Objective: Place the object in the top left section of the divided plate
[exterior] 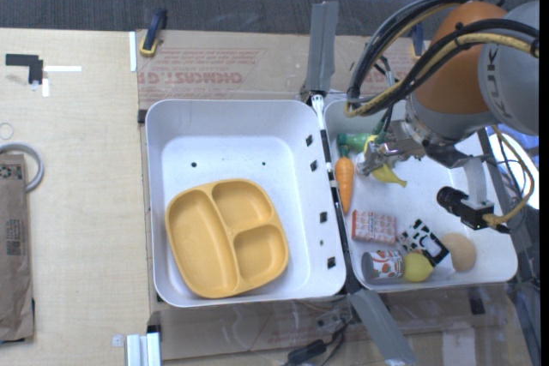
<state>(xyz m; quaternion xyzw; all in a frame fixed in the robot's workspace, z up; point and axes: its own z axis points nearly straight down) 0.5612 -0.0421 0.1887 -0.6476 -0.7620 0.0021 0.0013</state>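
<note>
A yellow divided plate (226,237) lies in the left bin (171,129), toward its near side. It has one long section on the left and two smaller ones on the right, with nothing in them. My gripper (378,156) hangs low over the far left part of the right bin (496,270). It is just above a small yellow banana (391,177), with an orange carrot (344,178) to its left and a green item (353,141) partly hidden behind it.
The right bin also holds a red and white carton (374,226), a can (383,265), a yellow lemon (417,267), a tan egg-shaped item (461,253) and a black and white item (426,239). The arm's orange band (463,56) and cables loom over that bin's far side.
</note>
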